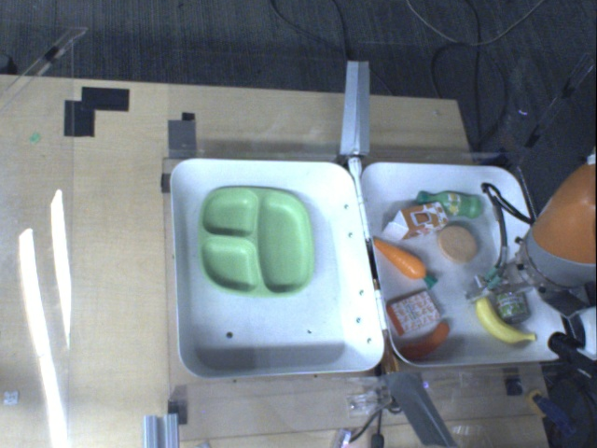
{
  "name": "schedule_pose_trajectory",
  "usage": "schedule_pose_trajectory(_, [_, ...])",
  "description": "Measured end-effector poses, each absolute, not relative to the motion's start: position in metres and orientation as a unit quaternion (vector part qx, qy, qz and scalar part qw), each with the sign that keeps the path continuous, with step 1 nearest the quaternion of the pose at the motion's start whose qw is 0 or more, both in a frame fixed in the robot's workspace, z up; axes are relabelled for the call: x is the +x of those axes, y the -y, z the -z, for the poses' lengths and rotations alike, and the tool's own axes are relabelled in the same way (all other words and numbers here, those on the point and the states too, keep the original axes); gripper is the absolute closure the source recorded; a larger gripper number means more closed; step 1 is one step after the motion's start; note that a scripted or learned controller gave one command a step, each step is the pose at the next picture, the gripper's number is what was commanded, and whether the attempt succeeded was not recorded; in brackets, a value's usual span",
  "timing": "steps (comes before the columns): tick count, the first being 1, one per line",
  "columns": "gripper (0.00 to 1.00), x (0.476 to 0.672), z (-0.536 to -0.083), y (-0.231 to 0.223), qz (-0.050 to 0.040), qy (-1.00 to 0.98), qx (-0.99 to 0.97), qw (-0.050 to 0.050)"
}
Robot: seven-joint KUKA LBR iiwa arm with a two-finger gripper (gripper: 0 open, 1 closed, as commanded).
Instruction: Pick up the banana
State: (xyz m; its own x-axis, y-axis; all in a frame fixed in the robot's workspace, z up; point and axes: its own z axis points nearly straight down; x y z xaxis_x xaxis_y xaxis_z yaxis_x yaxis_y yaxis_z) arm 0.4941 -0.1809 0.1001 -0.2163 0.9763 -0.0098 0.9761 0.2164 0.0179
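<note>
One grey, orange-banded arm [567, 227] is being held low, its gripper [508, 297] state impossible to tell; a curved yellow banana [502, 324] is lying just beneath it.

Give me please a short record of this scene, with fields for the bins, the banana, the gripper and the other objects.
left bin: holds a green divided tray
right bin: holds all the small items
banana: lying flat near the front right corner of the right bin
gripper: low, just above the banana's upper side; grasp not visible
other objects: carrot, green bottle, round tan piece, small carton, red packet
</note>
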Motion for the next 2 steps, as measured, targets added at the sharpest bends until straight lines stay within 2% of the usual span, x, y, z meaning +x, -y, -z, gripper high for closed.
schedule_pose_trajectory(1, [1.00, 0.5622, -0.2018, 0.1304, -0.0014, -0.757, 0.653, 0.003])
schedule_pose_trajectory(2, [0.00, 0.5621, -0.2017, 0.1304, -0.0012, -0.758, 0.653, 0.003])
